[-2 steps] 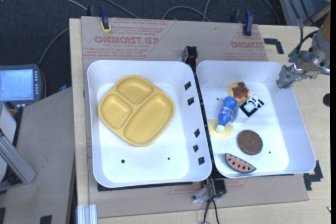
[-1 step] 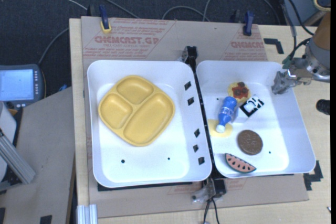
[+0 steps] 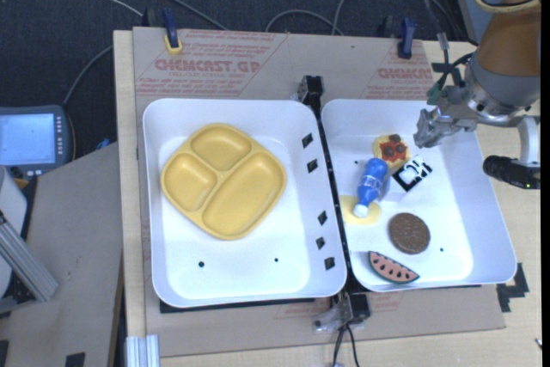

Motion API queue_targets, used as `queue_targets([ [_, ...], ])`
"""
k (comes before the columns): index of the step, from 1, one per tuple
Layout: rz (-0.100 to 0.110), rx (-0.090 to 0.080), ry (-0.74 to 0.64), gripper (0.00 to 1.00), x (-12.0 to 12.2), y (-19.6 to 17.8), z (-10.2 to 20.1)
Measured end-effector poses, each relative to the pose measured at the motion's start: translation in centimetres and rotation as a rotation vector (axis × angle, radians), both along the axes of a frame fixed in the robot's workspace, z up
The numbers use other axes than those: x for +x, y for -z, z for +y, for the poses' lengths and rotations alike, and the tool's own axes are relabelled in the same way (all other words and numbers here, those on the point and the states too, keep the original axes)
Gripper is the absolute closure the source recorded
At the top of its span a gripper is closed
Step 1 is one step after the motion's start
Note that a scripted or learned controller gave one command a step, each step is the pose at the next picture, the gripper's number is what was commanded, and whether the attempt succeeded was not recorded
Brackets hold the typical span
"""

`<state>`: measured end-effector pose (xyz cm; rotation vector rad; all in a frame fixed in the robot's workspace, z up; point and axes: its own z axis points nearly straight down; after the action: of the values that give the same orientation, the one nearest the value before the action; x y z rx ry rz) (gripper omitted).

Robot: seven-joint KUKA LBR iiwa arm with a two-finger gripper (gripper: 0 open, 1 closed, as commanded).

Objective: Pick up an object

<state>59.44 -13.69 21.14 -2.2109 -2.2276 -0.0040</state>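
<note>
Roughly, by position across the bench:

Left bin (image 3: 163,185): holds a yellow divided plate (image 3: 225,180), lying flat near the bin's middle, well apart from the arm.

Divider (image 3: 320,176): a dark strip between the two bins, running from 12 to 6 o'clock.

Right bin (image 3: 481,211): holds all the small things, clustered toward its left half.

Blue bottle (image 3: 371,183): lies on its side, long axis running from about 1 o'clock at the base to 7 o'clock at the white cap, which rests over a yellow flat piece (image 3: 361,212).

Red-and-yellow toy (image 3: 392,149): just beside the bottle's upper end, at its 1 o'clock.

Black-and-white tag (image 3: 412,174): just beside the toy, at its 5 o'clock.

Brown disc (image 3: 409,233): flat, near the bin's middle.

Watermelon slice (image 3: 393,267): at the bin's front edge, 6 o'clock of the disc.

Gripper (image 3: 427,133): over the bin's upper part, with nothing visible between its fingers; whether they are spread or closed I cannot tell, since the tip is small and blurred.

Key relation: the toy lies nearest, at about 8 o'clock from the gripper; the bottle lies farther along the same line.

Likely next move: probably a short shift toward 8 o'clock, then a descent.
</note>
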Motion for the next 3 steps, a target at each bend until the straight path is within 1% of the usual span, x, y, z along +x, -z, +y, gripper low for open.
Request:
queue_targets([
  [1,0.001,0.0,0.0,1.0,-0.7,-1.0,5.5],
  [2,-0.003,-0.001,0.0,1.0,-0.3,-2.1,10.6],
  [3,-0.001,-0.001,0.0,1.0,0.6,-1.5,16.8],
])
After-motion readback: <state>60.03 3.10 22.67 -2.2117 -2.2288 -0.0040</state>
